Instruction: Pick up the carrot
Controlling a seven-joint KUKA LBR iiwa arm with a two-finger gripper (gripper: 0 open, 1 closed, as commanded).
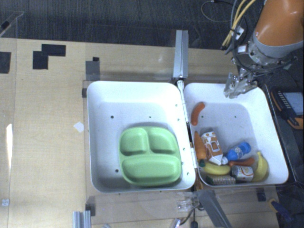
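- While the gripper (236, 86) hovers over the right bin's (274, 127) far rim, jaw state unclear: approach step.
- Carrot (200, 146) lies along the left wall, beside a carton (212, 145).
- Next: reach down-left, align lengthwise.

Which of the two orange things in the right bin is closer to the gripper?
The orange sausage-shaped piece lying alone near the divider; the carrot sits farther from the gripper, beside the clutter.

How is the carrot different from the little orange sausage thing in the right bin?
The carrot is longer and tapers to a point; the sausage is shorter and rounded at both ends. The carrot lies along the bin's left wall, crowded by other items; the sausage lies alone, farther back. Both are orange and in the right bin.
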